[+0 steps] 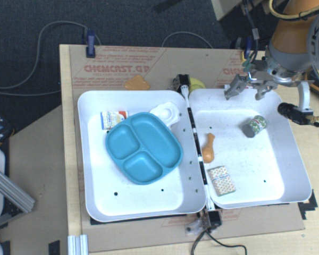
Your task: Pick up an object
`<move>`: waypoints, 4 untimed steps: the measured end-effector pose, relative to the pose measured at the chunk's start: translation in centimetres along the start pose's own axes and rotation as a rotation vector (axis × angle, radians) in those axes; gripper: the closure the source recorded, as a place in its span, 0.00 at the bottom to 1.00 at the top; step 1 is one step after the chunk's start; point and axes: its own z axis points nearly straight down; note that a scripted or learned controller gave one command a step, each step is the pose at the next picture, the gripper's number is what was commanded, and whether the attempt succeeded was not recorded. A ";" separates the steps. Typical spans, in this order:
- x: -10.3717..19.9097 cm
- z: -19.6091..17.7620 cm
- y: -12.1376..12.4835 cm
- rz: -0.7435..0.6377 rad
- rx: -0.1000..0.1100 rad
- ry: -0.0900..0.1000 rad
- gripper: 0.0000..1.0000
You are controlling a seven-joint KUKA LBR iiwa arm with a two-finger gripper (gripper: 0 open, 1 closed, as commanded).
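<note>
Item: small green-grey can (pixel 254 126), lying on its side in the right bin (pixel 287 163), just below my gripper (pixel 248 90) and apart from it. Gripper: fingers spread wide, nothing between them. Handling: probably light, rigid, apt to roll; grasp across the body.

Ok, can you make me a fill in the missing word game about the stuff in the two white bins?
1. The blue divided plate lies in the ____ bin.
2. The gripper hangs over the right bin's ____ edge, with nothing between its fingers.
3. The orange toy lies beside the ____ between the two bins.
4. The small patterned packet lies in the ____ bin.

Missing words: left; far; divider; right
</note>
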 end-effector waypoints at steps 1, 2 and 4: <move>-6.3 5.8 -2.9 0.006 0.009 0.000 0.00; -6.4 9.5 -3.4 -0.002 -0.026 -0.012 0.00; -8.1 12.3 -7.8 0.003 0.005 0.001 0.00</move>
